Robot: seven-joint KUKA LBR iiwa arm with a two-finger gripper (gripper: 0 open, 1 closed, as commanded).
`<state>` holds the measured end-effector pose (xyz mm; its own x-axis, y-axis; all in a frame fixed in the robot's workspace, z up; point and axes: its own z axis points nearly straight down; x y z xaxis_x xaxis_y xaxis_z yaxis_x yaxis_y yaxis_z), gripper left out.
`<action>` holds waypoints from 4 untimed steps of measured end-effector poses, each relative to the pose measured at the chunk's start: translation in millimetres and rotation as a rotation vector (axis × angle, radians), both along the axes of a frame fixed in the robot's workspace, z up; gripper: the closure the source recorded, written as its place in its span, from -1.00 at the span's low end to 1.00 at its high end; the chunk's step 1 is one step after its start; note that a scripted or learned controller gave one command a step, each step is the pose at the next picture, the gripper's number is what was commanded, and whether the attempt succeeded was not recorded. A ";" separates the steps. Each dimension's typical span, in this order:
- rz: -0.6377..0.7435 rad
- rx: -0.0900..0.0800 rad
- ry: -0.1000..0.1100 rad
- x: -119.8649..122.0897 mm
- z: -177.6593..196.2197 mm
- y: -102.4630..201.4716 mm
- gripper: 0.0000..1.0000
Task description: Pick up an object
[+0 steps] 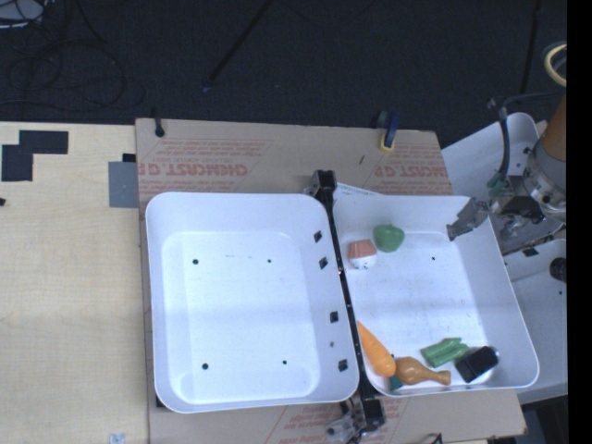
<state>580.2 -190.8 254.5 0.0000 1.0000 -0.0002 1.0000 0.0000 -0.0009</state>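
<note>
The right bin [481, 285] holds several small objects. A round green piece [389, 238] and a pink-and-white block [362, 252] lie near its far left. Along the front edge are an orange carrot [376, 348], a tan gourd-shaped toy [421, 372], a green ridged piece [443, 351] and a black block [476, 364]. My gripper [495, 227] hangs over the bin's far right rim, well away from all of them. It is open with nothing between its fingers [462, 223].
The left bin [157, 294] sits beside the right one, with a black divider strip [338, 285] between them. Both rest on a cardboard sheet [240, 160]. A blue clamp [388, 129] stands at the cardboard's far edge.
</note>
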 end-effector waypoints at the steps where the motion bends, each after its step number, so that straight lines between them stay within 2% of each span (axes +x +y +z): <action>1: 0.001 0.000 0.000 0.1 9.8 -0.4 1.00; 2: 0.005 0.001 -0.005 8.1 56.8 45.0 1.00; 3: -0.005 -0.002 -0.001 -47.4 87.7 -2.9 1.00; 4: -0.002 -0.003 -0.005 -75.4 141.1 -24.3 1.00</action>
<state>504.7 -215.0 395.7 0.0024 1.0000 -0.0031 1.0000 -0.0024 0.0039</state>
